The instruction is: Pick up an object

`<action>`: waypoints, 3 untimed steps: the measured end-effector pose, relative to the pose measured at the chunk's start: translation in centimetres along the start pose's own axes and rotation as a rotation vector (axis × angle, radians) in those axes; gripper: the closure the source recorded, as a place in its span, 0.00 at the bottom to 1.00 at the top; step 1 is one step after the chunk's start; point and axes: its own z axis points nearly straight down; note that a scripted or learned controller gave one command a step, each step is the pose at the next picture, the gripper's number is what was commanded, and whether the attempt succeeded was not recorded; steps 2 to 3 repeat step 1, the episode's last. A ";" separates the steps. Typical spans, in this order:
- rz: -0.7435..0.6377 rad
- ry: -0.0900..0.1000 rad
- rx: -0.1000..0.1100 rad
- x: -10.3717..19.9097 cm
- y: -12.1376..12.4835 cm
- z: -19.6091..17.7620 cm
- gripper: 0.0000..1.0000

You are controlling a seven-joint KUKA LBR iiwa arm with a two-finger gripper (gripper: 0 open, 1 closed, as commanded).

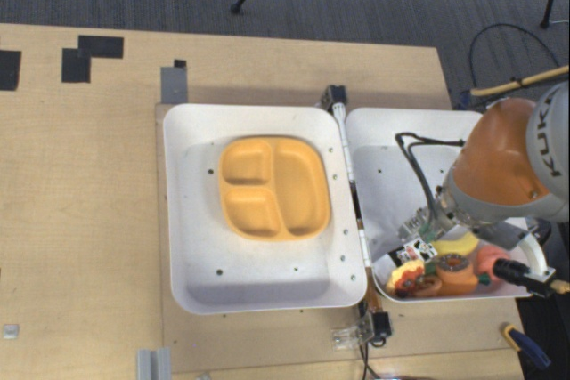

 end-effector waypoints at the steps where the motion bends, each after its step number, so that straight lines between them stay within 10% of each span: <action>1: 0.001 0.000 0.000 0.0 0.0 0.0 0.00; 3: 0.001 0.000 0.000 0.0 0.0 0.0 0.00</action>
